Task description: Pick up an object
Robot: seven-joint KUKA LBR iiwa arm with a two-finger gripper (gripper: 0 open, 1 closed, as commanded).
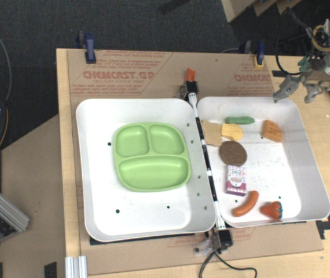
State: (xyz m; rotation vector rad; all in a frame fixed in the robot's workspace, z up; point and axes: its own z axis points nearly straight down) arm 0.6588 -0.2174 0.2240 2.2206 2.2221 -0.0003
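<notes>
Gripper [297,89] hangs open over right bin's [312,155] far corner, holding nothing. Sausage [245,204] lies near front w/ other toy food; prob light, stiff, bit slick, so pinch across its middle

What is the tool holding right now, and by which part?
Nothing. The tool hangs above the far right corner of the right bin, with nothing between its fingers; the toy food still lies in the bin.

Gripper [297,91], at two o'clock in the camera view: grey metal assembly, two slim pale-grey fingers [285,89] splayed apart, small teal fitting on the body, dark cables trailing from the wrist behind.
</notes>
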